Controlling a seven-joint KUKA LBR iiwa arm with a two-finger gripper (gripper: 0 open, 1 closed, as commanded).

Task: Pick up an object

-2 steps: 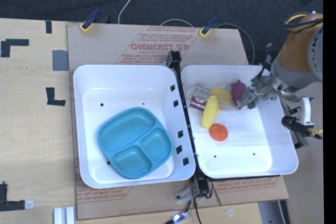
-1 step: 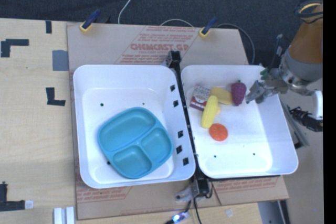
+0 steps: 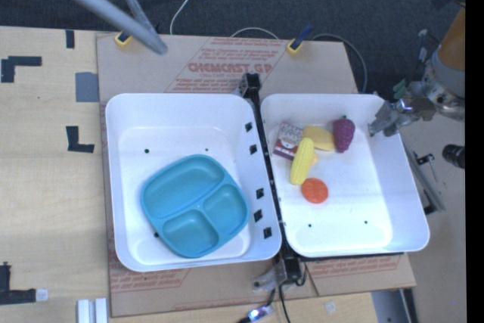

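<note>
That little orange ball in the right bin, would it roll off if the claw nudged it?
Probably. The orange ball looks round and smooth, so a nudge would likely send it rolling. It lies on the flat floor of the right bin, so the walls should stop it. It looks like toy food, so probably light.

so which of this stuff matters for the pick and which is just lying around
For the job:
tool
corn cob
orange ball
purple grapes
yellow piece
small packet

Lying about:
blue divided plate
left bin
</note>
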